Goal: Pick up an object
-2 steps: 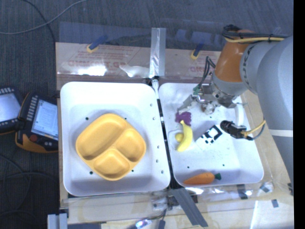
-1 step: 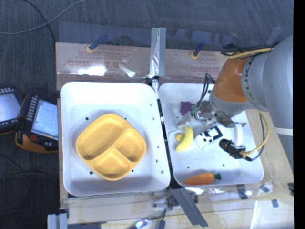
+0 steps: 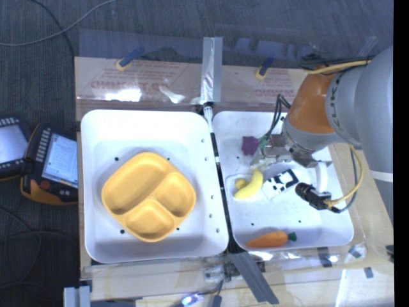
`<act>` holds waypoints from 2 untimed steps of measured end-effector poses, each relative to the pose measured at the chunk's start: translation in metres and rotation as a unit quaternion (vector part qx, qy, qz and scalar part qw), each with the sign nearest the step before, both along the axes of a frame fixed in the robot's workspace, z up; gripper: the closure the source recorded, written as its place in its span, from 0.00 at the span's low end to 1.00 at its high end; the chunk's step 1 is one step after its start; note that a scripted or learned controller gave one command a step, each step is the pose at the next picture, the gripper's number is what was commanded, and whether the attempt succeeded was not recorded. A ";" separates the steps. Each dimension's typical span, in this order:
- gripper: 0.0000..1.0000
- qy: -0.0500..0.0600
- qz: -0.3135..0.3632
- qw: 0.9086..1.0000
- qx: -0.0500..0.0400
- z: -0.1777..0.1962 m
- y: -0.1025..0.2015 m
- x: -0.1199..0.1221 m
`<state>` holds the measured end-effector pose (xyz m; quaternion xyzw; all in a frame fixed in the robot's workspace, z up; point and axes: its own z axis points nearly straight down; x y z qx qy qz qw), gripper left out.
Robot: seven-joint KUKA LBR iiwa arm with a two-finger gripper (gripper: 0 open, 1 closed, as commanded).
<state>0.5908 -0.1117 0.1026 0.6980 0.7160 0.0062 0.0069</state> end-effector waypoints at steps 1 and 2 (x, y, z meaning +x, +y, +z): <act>1.00 0.007 0.214 0.977 -0.003 -0.003 -0.031 -0.057; 1.00 0.010 0.071 0.997 0.000 0.096 0.025 -0.017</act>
